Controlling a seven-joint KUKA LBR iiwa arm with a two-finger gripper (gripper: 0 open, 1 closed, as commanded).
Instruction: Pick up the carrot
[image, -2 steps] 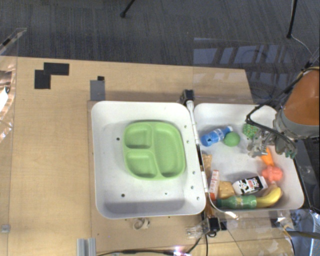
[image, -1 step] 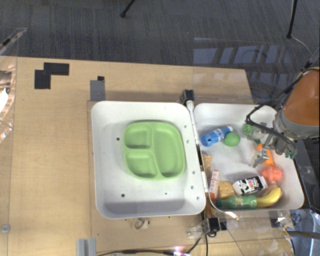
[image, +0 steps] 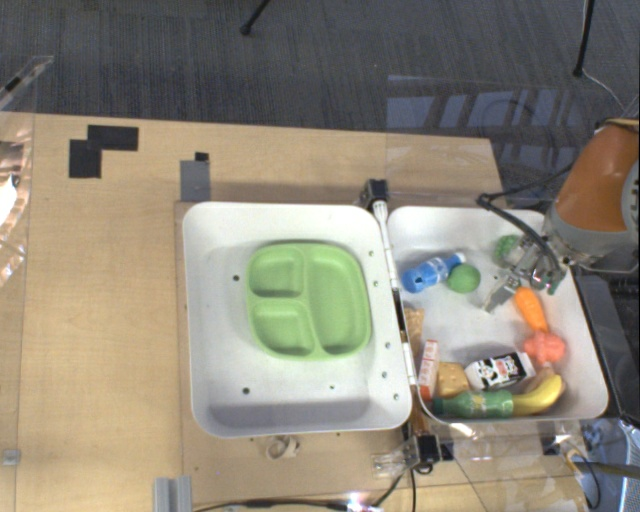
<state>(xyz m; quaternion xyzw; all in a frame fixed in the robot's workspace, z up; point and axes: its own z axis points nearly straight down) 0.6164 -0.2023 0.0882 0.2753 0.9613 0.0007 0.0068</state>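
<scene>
carrot (image: 532, 308) is seen in the right bin (image: 600, 385), beside a pink toy (image: 546, 348) | pincer (image: 522, 278) is placed just above the carrot's top end, fingers spread, nothing gripped | carrot is judged light, stiff, smooth, likely slippery | hold is advised across the thick middle, not the tapered tip

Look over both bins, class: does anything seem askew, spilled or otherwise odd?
Nothing looks spilled or broken. The green tray sits alone in the left bin, slightly turned against the bin's edges. All the toys are crowded into the right bin, with the carrot lying beside the pincer.
</scene>
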